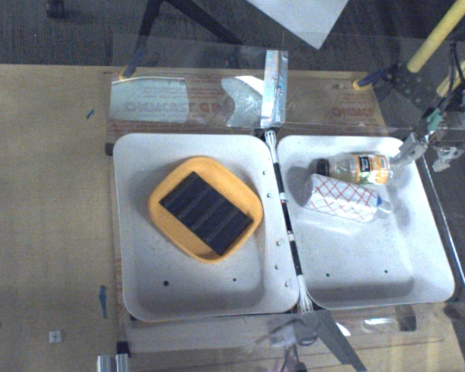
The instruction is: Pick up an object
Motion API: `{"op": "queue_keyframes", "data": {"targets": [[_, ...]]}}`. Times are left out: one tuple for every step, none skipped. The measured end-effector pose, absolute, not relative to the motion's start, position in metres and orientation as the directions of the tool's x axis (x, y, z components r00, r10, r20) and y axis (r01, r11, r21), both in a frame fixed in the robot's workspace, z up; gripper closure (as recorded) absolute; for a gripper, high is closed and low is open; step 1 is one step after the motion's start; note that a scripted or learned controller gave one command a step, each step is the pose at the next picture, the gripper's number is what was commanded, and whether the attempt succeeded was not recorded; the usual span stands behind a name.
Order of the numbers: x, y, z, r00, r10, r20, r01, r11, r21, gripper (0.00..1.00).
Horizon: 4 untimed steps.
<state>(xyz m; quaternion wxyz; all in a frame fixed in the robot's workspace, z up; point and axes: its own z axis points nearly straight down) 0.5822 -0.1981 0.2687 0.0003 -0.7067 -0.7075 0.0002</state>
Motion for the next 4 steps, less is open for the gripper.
{"op": "queue_keyframes", "data": {"targets": [[0.62, -0.153, 0.207, -0.074, 0.997, 0.0, 0.997, 0.074, -0.001, 0.0], [0.656, -0.105, 0.123, -0.155, 0.988, -0.001, 0.988, 0.155, 0.002, 0.0], [0.636, -0.124, 0.087, -0.167, 0.986, 0.0, 0.986, 0.167, 0.003, 0.0], [0.637, -0.125, 0.099, -0.165, 0.986, -0.001, 0.986, 0.165, 0.008, 1.0]]}}
